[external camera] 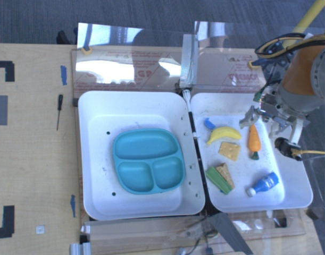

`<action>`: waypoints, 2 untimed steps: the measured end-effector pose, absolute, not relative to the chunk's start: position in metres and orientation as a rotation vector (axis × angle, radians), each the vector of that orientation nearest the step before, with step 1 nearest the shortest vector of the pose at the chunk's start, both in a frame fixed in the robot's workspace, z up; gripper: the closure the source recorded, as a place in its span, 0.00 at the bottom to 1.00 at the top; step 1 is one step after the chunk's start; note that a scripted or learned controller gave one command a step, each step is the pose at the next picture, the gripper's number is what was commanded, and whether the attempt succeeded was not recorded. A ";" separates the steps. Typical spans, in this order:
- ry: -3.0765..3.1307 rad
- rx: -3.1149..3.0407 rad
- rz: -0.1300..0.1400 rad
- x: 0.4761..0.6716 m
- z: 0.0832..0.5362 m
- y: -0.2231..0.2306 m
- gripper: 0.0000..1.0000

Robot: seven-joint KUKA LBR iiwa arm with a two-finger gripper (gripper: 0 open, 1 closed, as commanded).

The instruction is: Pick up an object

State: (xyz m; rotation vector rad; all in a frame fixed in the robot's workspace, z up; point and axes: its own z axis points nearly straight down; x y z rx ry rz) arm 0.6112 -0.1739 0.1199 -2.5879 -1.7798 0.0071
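Bins (98,110) of shallow white plastic sit side by side on a pale wooden surface (29,158), seen from above at a slant. The left bin holds a teal divided plate (148,160) with one long compartment at the far side and two smaller ones nearer the camera, lying roughly in the middle of the bin floor. The right bin (295,193) carries a scatter of small objects: a blue piece (209,124) just beside a yellow banana (224,135), a tan square block (230,151) below the banana, a green and brown wedge (221,177) near the bin's front left, a blue bottle with a white cap (264,184) lying on its side toward the front right, and an orange carrot (253,139) standing lengthwise near the bin's right half. The grey arm (303,78), with its orange band, reaches in from the right over the far right corner of that bin, and its gripper (259,116) hangs just above and beside the top end of the carrot. Whether the fingers are wide or narrow cannot be told from this angle, and nothing is seen between them. Clear plastic panels (130,62) stand behind both bins, catching bright reflections. A dark screwdriver (59,110) lies on the surface to the left of the bins, well apart from them.
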 end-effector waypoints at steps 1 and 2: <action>-1.908 -2.490 -0.009 0.605 0.087 -0.194 0.00; -1.911 -2.496 -0.009 0.606 0.099 -0.196 1.00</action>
